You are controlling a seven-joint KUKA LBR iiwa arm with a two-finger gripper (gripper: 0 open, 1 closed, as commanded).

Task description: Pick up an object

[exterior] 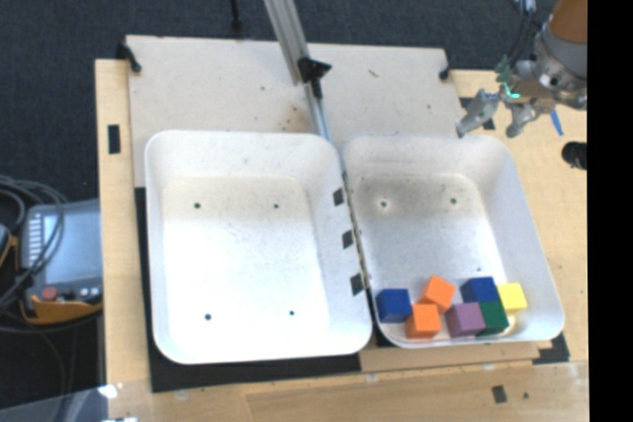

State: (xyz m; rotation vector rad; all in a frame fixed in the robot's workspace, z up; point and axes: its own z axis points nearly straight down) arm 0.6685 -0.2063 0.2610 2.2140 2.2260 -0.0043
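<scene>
Down in the near corner of the right bin (514, 203) I see the blocks bunched together: two blue blocks (393, 303) (481, 290), two orange blocks (439, 292) (424, 319), a purple block (464, 318), a green block (494, 317) and a yellow block (511, 296), most of them touching a neighbour. The left bin (168, 212) sits just beside it. My gripper (497, 117) hangs above the far right corner of the right bin, well apart from the blocks, its fingers spread and nothing between them. A slanted metal rail (277, 0) rises behind the bins, on the bench (114, 212).
</scene>
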